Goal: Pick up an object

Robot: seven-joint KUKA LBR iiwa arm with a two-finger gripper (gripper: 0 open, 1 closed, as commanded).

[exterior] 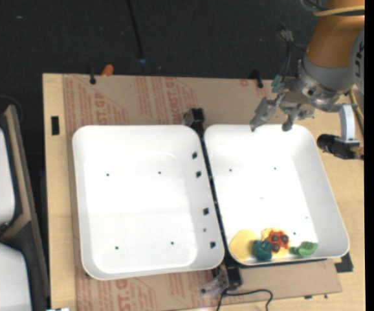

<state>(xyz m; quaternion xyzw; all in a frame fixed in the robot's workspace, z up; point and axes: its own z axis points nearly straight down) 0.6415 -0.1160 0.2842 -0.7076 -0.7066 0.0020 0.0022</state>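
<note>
We saw the gripper above the far rim of the right bin, fingers spread wide and holding nothing, small toys heaped at its near edge, left bin beside it.

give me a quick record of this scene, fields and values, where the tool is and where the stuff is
arm: reaches in from the right, orange band above the wrist
tool: open, above the far edge of the right bin, nothing between its fingers
objects: small pile at the right bin's near edge, yellow, teal, red and green pieces
left bin: white, beside the right bin
task status: no object picked up yet
</note>
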